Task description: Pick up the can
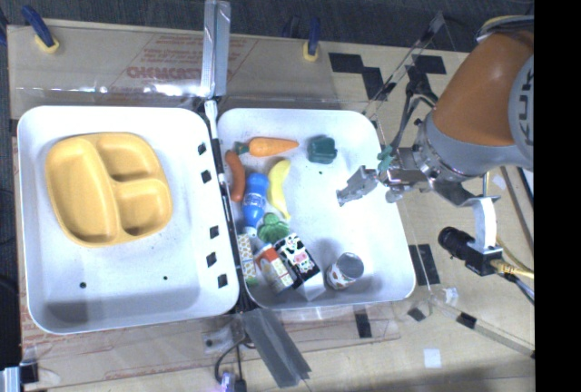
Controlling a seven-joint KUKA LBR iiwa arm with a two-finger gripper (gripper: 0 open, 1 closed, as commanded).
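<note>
the can (345, 270) lies in the right bin (363, 123), near its front edge and toward the right corner. it is small, tipped so its open round mouth faces up toward the camera, with a pale rim, a dark inside and a reddish-brown side. just to its left sit a black-and-white carton (297, 256) and a red-and-white box (272, 267), close to it but apart.

the arm comes in from the right, its orange band (481, 91) above the grey wrist, reaching over the right rim of that bin. the gripper (356, 188) hangs above the bare white floor in the bin's right half, well apart from the can and further back. whether its fingers are spread or closed i cannot tell; nothing shows between them.

the left bin (109, 290) holds a yellow divided tray (109, 186).
</note>
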